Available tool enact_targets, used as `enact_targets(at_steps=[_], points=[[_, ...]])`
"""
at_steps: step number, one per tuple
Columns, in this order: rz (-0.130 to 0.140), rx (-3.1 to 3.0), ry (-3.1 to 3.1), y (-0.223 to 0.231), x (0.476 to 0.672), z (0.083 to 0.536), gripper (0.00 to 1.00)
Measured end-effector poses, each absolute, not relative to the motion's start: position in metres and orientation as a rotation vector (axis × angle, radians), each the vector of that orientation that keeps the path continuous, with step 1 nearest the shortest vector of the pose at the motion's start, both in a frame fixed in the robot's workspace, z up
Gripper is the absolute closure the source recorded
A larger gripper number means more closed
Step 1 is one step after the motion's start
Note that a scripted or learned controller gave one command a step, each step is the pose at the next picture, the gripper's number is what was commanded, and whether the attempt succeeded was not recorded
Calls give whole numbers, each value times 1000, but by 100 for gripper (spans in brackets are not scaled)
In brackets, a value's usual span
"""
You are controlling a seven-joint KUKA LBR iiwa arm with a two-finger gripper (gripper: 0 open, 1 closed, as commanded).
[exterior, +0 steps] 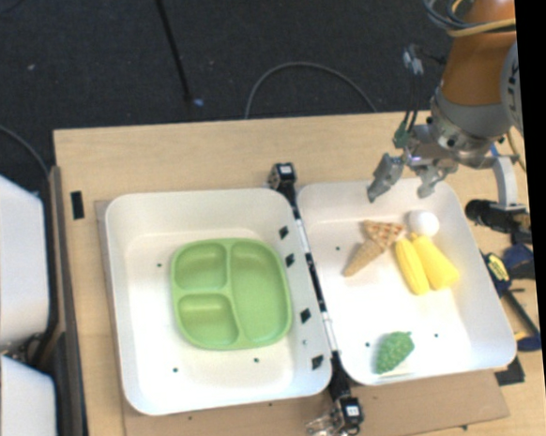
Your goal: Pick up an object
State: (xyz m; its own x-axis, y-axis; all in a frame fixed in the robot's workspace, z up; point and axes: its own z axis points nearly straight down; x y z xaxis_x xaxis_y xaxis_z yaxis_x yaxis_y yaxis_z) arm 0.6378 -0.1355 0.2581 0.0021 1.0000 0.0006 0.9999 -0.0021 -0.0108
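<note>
Gripper (405,181) hangs over the upper rim of the right bin (471,338), fingers spread wide, nothing between them. Arm (475,65) comes in from 1 o'clock, orange band above the grey wrist. Just below the gripper, toward 6 o'clock, lies a cluster in the bin's upper half: a white ball (423,221), touching or nearly touching the top of two yellow pieces (423,263) that lie side by side. At the cluster's 9 o'clock side sits a tan cone (371,245), wide end up by the ball, tip pointing to 7 o'clock. A green leafy lump (394,350) rests alone near the bin's lower edge, well apart from the rest. Left bin (143,364) at 9 o'clock holds a green divided plate (230,293), three compartments, roughly centred. Both bins sit on the wooden bench (155,151).
</note>
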Motion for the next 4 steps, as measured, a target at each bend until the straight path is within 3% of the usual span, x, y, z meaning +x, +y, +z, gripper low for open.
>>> enact_targets(at_steps=[1,4], points=[[-2,-2222,-2223,-135,640,266,0],[0,-2225,-2227,-144,648,108,0]])
